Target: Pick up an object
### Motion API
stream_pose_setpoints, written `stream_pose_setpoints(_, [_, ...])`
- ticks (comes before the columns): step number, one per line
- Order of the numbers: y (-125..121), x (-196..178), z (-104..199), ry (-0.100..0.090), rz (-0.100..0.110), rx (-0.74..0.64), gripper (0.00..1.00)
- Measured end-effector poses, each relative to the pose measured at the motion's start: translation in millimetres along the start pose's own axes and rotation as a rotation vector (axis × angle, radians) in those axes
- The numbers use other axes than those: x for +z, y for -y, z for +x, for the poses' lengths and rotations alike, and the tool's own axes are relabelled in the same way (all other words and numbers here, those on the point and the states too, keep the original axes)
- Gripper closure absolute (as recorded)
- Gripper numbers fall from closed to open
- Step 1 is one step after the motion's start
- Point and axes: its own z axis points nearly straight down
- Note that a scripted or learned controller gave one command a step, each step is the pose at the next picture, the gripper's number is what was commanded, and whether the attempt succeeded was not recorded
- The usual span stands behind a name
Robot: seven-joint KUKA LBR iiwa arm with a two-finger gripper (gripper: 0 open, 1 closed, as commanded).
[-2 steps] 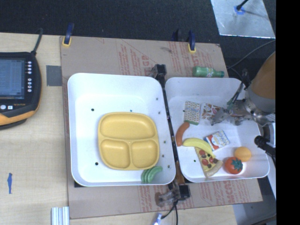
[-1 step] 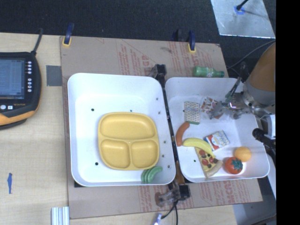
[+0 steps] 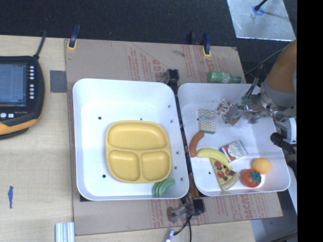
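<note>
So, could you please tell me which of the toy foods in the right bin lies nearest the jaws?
The small crumpled red-and-white wrapped piece, at the bin's upper part just left of the gripper. The banana, pizza slice, tomato and orange lie lower.

Two white bins side by side, holding small toy items, counted below.

Left bin [image 3: 86, 135]: one yellow divided tray [image 3: 138, 150], one green pea pod [image 3: 163, 187]. Right bin [image 3: 275, 188]: one banana [image 3: 213, 154], one sausage [image 3: 196, 141], one pizza slice [image 3: 224, 175], one tomato [image 3: 251, 178], one orange [image 3: 260, 165], one small carton [image 3: 233, 149], one checkered packet [image 3: 206, 120], one crumpled wrapper [image 3: 224, 107]. Beyond the bins: one green bottle [image 3: 223, 77], one handheld control pendant [image 3: 18, 96], three clamps.
</note>
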Motion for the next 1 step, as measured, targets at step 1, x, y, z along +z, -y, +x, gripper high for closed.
stream_pose_setpoints(1, [-18.1, 0.1, -0.7, 0.0, 0.003, 0.0, 0.0])
